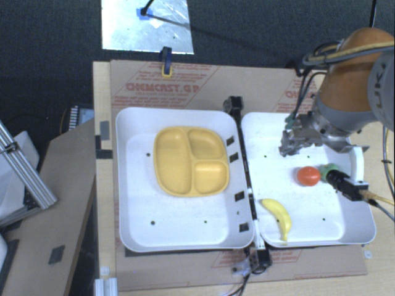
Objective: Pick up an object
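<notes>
the left bin (133, 227) held a yellow divided plate (190, 161) near its middle. in the right bin (327, 230), a banana (279, 215) lay near the front left corner, and a tomato (308, 176) sat further right. the gripper (291, 145) hung over the right bin, just behind and left of the tomato; its state could not be told.

Yellow banana (278, 217) lying flat, orange-red ball (308, 176), perhaps a tomato
</notes>
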Available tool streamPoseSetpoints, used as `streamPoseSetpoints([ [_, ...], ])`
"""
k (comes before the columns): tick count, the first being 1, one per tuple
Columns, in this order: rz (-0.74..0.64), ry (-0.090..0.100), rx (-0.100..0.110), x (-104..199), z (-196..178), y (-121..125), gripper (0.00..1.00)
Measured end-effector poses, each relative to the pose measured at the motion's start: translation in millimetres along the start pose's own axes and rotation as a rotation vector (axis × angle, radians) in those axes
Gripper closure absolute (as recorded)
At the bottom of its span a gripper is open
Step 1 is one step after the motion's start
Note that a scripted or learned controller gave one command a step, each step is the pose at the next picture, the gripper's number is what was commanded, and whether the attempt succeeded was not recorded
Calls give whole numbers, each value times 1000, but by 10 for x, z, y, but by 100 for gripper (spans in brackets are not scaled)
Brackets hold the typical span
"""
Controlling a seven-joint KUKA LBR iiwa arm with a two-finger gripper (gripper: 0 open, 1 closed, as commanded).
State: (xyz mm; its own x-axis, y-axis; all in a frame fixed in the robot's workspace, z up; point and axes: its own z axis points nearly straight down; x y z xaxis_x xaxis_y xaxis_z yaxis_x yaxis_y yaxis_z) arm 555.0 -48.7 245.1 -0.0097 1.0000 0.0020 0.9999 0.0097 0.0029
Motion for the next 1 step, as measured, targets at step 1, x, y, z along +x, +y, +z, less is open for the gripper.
streamPoseSetpoints([
  [1,1,-1,1,430,107,152,100],
])
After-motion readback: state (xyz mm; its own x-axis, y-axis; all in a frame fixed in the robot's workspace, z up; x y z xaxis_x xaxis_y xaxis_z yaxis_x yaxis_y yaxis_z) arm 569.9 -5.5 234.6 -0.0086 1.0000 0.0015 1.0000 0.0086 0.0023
